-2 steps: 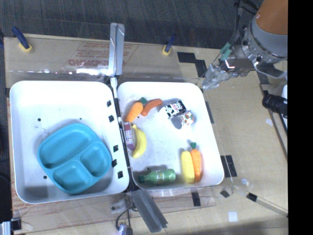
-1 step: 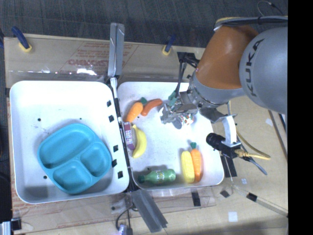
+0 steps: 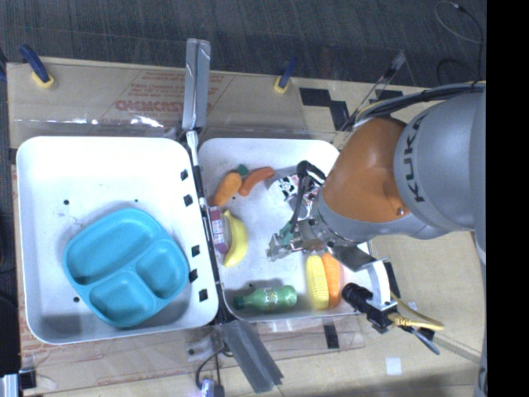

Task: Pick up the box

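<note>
the left bin [image 3: 33, 222] holds a blue tray [image 3: 126, 266] with three compartments, lying toward the near side. the right bin [image 3: 248, 151] holds several things: an orange carrot-like piece [image 3: 227, 188] and a longer orange-red piece [image 3: 258, 178] near the far wall, a yellow banana [image 3: 235, 240] close to the wall between the two bins, a green bottle [image 3: 267, 298] lying on its side at the near wall, and a yellow corn cob [image 3: 316, 281] touching an orange piece [image 3: 332, 278] beside it. the box [image 3: 218, 228] is a small, flat, dark purple-red pack with a pale label; it lies just beside the banana, against the dividing wall. the grey arm [image 3: 438, 172] with its orange band [image 3: 368, 176] reaches in from the right and bends down over the middle of the right bin. the tool [image 3: 285, 242] hangs low over the white floor of the bin, between the banana and the corn cob, apart from the box. whether its fingers are together or apart, i cannot tell. a small black and white thing [image 3: 287, 187] lies near the far wall, partly hidden by the wrist. both bins stand on a brown counter [image 3: 107, 85].
</note>
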Controlling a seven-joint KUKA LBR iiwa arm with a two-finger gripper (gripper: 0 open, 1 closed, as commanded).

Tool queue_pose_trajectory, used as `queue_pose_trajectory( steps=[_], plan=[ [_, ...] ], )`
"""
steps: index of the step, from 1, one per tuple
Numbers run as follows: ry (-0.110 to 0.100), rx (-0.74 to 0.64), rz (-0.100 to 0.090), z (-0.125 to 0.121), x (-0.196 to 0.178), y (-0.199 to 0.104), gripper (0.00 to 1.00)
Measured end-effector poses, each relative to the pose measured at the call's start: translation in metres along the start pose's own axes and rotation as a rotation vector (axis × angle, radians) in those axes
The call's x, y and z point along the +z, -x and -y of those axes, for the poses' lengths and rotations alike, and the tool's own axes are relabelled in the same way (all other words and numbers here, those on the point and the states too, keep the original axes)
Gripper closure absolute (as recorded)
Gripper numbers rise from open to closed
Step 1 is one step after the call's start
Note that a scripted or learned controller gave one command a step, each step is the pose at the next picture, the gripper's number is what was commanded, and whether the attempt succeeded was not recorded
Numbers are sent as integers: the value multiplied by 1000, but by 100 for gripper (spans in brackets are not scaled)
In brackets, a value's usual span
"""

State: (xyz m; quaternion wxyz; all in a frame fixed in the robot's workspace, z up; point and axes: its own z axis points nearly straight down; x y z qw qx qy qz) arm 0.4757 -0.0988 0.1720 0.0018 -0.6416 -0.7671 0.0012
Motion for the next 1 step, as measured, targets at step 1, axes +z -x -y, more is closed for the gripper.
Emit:
queue_pose_trajectory(
  steps=[1],
  plan=[
    [2, -173, -1, 14, 81, 79, 100]
  ],
)
